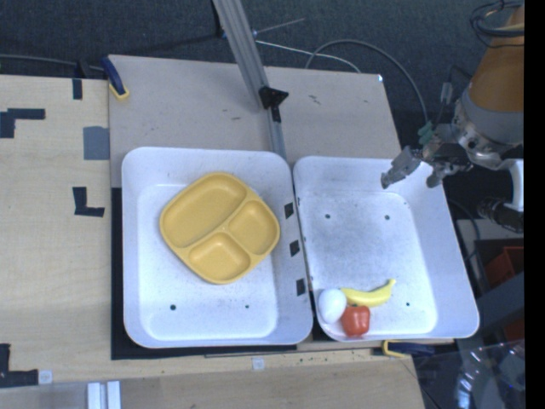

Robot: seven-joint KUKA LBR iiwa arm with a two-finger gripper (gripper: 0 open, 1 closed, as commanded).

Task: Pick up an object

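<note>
A yellow banana (371, 294), a white egg-shaped ball (331, 303) and a red pepper-like object (357, 319) lie together at the near edge of the right bin (366, 220). My gripper (416, 169) hangs over that bin's far right corner, well away from these objects. Its two fingers are spread apart with nothing between them. A yellow divided plate (220, 227) rests in the left bin (145, 254).
A metal pole (247, 54) slants over the bench behind the bins. A yellow and blue clamp (115, 81) sits at the bench's far left corner. A cable (358, 54) loops behind the right bin.
</note>
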